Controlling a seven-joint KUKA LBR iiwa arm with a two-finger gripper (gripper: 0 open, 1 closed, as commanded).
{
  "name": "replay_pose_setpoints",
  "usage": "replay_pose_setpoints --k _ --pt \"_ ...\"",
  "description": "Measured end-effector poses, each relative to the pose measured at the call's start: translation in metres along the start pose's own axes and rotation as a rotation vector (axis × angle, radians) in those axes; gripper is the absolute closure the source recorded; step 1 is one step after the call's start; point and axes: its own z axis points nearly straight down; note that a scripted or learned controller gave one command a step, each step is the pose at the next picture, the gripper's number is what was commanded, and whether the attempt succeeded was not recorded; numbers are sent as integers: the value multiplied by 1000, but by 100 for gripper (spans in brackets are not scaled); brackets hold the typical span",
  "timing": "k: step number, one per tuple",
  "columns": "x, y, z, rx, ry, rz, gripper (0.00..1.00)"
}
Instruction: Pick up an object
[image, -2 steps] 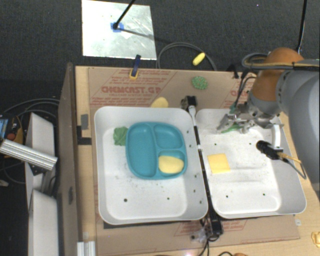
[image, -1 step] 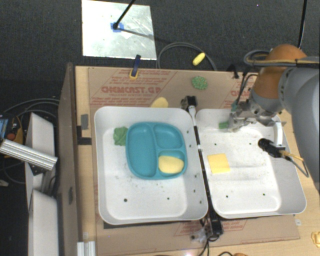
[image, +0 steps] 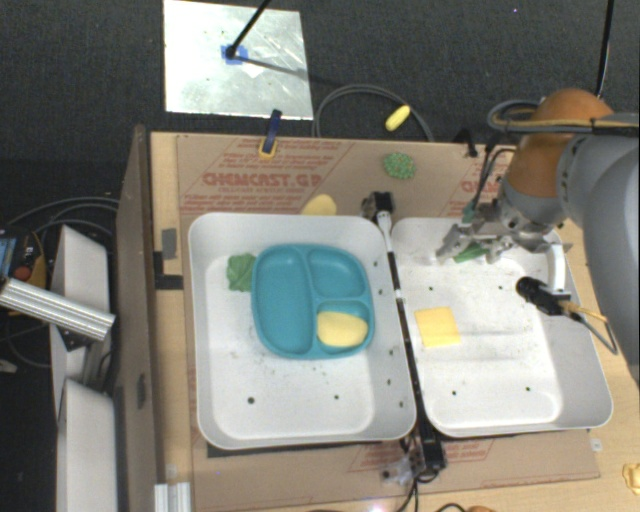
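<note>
At the far edge of the right bin (image: 505, 395), your hand (image: 478, 243) hovers over a green object (image: 466, 254), likely to grasp it; whether it is clenched, you cannot tell.

The hand (image: 470, 246) sits at a green object (image: 466, 255) in the right bin (image: 560, 400).

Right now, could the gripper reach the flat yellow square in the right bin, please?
Probably yes. The yellow square lies alone on the bare floor of the right bin, with nothing on top of it or touching it, and the gripper is over the same bin's far end.
</note>
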Motion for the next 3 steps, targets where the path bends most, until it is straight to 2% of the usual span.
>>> replay_pose_setpoints --k 1,2,3 --pt "0 1 -12 -4 -1 -2 100" --pt "0 1 -11 -3 -1 -3 0" --pt "-34 -8 11 -4 -2 8 0"
